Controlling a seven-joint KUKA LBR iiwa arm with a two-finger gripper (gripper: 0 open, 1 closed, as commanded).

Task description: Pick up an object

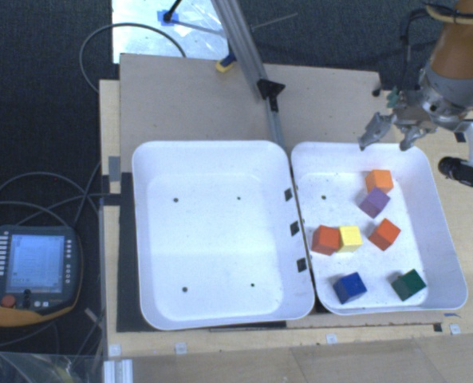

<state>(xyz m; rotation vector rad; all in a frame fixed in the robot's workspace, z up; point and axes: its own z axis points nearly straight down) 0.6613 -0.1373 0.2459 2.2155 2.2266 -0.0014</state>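
Observation:
Several small coloured cubes lie in the right bin: an orange cube at the back, a purple cube just in front of it, a red-orange cube, a red cube touching a yellow cube, a blue cube and a dark green cube near the front. My gripper hangs over the bin's far rim, behind the orange cube. It is open, with nothing between the fingers.
The left bin stands beside the right one. A grey pole slants down to the gap between the bins. A teach pendant with cables lies at the left, off the bench.

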